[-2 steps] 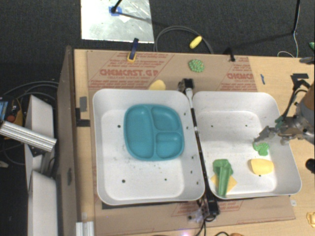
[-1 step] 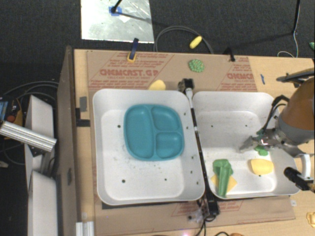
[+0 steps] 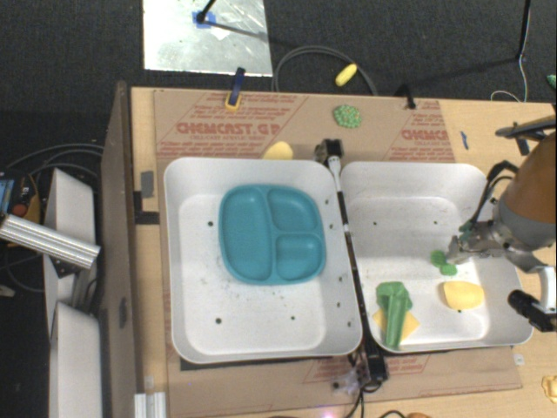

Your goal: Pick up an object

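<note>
Nearest, at the front of the right bin (image 3: 418, 177), lie a green toy (image 3: 393, 312) on a yellow piece (image 3: 407, 324) and, well to its right, a yellow lump (image 3: 462, 295). Just behind them the gripper (image 3: 459, 249) hangs low over a small green piece (image 3: 443, 262); whether it is open or closed I cannot tell. To do this well, I'd say centre over that piece, drop until the floor is nearly touched, then close squarely. The left bin (image 3: 191, 320) holds a blue plate (image 3: 271, 233). Farthest, on the tabletop (image 3: 218, 129), sits a green ball (image 3: 347, 116).
</note>
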Tool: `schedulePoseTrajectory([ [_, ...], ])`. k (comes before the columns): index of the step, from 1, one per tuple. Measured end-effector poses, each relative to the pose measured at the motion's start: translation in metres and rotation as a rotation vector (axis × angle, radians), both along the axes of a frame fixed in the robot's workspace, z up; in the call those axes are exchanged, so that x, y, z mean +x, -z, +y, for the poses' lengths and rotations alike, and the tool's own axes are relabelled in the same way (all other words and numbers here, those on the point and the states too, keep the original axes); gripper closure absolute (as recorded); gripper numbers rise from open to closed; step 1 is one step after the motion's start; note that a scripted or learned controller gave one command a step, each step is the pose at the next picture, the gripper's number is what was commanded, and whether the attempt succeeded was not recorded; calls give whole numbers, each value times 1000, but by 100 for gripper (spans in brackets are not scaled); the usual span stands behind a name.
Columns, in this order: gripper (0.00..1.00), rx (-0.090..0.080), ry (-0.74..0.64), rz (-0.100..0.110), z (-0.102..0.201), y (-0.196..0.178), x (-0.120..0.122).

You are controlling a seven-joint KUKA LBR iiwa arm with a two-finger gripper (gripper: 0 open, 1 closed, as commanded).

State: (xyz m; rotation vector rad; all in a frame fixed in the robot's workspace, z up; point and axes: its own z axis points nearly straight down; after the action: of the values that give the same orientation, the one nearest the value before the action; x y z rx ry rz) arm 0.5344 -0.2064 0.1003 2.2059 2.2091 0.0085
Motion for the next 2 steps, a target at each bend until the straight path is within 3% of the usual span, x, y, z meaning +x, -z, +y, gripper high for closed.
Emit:
schedulePoseTrajectory([
  [1,0,1,0,1,0,1,0],
  [2,100,0,-1,-2,0,-10,1],
])
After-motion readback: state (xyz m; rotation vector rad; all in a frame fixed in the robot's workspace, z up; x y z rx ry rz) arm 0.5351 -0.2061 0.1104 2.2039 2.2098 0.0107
